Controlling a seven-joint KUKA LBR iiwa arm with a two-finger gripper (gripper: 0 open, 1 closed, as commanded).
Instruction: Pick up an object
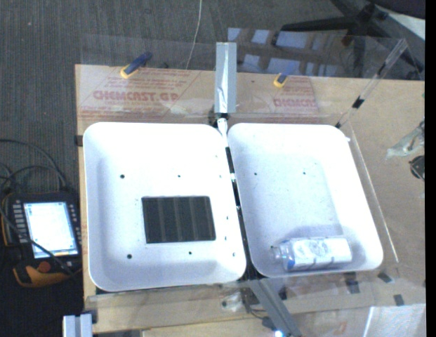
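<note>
A small clear plastic bottle [313, 252] with a white and blue label lies on its side near the front edge of the right bin [295, 160]. A dark ribbed rectangular pad [178, 218] lies flat in the middle of the left bin [112, 153].
The two white bins sit side by side on a wooden board [154, 93] with clear panels around it. A handheld control pendant [45, 229] with a lit screen lies on the floor to the left. Clamps [135, 64] hold the board's far edge.
</note>
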